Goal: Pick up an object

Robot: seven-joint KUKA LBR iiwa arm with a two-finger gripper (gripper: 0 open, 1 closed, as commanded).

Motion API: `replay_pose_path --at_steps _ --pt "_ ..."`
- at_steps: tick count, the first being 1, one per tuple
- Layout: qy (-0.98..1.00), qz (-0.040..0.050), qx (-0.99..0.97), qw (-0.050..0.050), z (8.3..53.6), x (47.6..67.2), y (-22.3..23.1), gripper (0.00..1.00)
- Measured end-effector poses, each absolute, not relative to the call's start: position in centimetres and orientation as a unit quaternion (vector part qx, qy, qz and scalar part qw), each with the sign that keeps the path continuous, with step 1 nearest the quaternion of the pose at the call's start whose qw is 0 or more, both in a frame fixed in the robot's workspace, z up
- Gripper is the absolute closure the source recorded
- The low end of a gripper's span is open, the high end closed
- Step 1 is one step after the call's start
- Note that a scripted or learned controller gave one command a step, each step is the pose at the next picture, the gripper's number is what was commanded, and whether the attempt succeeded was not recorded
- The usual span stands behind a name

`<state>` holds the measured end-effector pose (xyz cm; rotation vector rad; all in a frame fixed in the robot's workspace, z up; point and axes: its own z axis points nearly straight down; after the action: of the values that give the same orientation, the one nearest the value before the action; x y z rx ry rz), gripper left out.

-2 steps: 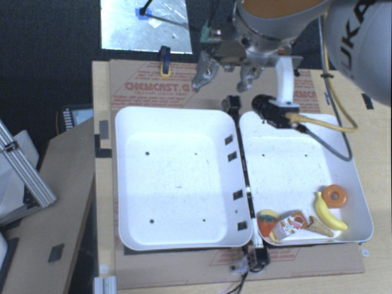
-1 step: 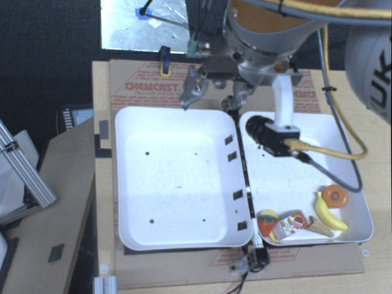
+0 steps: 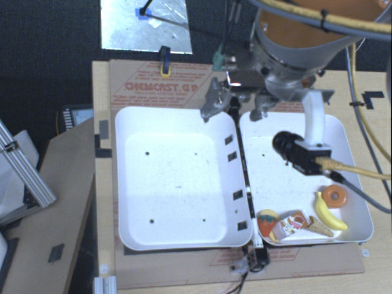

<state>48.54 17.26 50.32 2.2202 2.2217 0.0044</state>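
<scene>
My gripper (image 3: 236,108) hangs over the back end of the divider between the two bins, well above the floor. Its two grey fingers (image 3: 211,106) are spread apart and open, with nothing between them. The objects lie far from it, in the front right corner of the right bin (image 3: 269,182): a yellow banana (image 3: 327,213), an orange ring-shaped piece (image 3: 334,195), a red and white packet (image 3: 289,224), a small orange and red fruit (image 3: 267,220) and a tan cone-shaped piece (image 3: 319,228).
The left bin (image 3: 174,179) shows only its white floor. A black device on a white bracket (image 3: 300,152) hangs over the right bin, with a yellow cable (image 3: 361,173) running right. Cardboard (image 3: 156,84) lies under both bins, and a shiny metal plate (image 3: 146,16) lies behind.
</scene>
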Motion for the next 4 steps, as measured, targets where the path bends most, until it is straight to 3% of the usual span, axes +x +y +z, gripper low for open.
replay_pose_path --at_steps 1,2,3,4 --pt "0.710 0.0036 0.704 0.000 53.7 48.6 22.7 0.00" --pt "0.710 0.0028 0.704 0.000 54.7 48.7 22.4 1.00" --pt "0.707 -0.0071 0.707 -0.002 34.7 51.7 22.2 1.00" --pt "0.707 0.0006 0.707 0.000 35.7 51.7 22.3 0.00"
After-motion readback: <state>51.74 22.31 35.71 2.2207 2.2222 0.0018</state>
